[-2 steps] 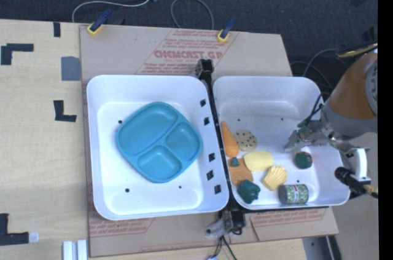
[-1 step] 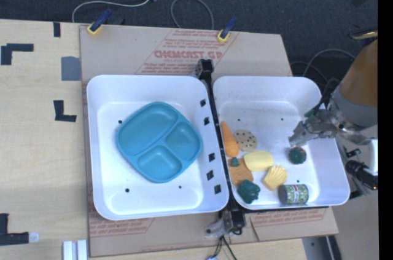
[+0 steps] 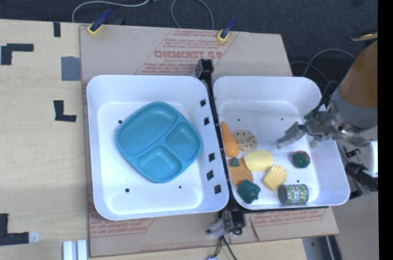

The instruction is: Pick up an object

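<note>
Nearest of all, at the front rim of the right bin [image 3: 310, 88], a small green-labelled can [image 3: 295, 193] lies on its side near that bin's front right corner. Both white bins sit side by side on a cardboard sheet [image 3: 184, 50] on the tabletop [image 3: 37, 130], held at the back edge by two clamps. Biggest of the contents is a blue divided plate [image 3: 159, 141], lying flat in the middle of the left bin [image 3: 98, 93]. Over the right bin's right wall comes the grey arm with its orange band [image 3: 362, 77], and its gripper [image 3: 293, 133] hangs low above the bin floor toward the right side, fingers spread apart with nothing between them. Just in front of it lies a small dark green and red piece [image 3: 301, 159]. Along the bin's left wall lies an orange carrot [image 3: 229, 141], beside it a speckled round cookie [image 3: 246, 140]. Toward the centre sits a pale yellow lump [image 3: 258, 160], then a yellow ridged piece [image 3: 276, 177] and a dark green toy [image 3: 249, 191] at the front.
</note>
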Action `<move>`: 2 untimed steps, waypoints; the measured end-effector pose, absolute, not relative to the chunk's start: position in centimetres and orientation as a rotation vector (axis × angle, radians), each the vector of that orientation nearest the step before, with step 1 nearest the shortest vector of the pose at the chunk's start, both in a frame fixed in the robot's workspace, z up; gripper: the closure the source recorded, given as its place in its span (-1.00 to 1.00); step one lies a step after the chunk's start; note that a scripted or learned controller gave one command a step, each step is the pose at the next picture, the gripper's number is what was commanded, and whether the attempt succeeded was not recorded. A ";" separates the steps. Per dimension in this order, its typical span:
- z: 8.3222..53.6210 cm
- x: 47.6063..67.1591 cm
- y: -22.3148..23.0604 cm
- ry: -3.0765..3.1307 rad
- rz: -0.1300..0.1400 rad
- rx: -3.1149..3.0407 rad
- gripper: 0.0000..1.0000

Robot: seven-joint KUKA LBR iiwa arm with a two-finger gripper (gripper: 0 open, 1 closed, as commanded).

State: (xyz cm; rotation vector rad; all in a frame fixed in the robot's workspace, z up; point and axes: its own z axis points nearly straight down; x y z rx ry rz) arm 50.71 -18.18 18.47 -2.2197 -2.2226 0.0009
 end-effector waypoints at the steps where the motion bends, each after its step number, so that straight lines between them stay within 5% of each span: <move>1: 8.2 50.6 -22.6 -2.222 -0.001 -2.228 -1.00; 2: 9.8 50.8 -22.6 -2.229 -0.001 -2.231 1.00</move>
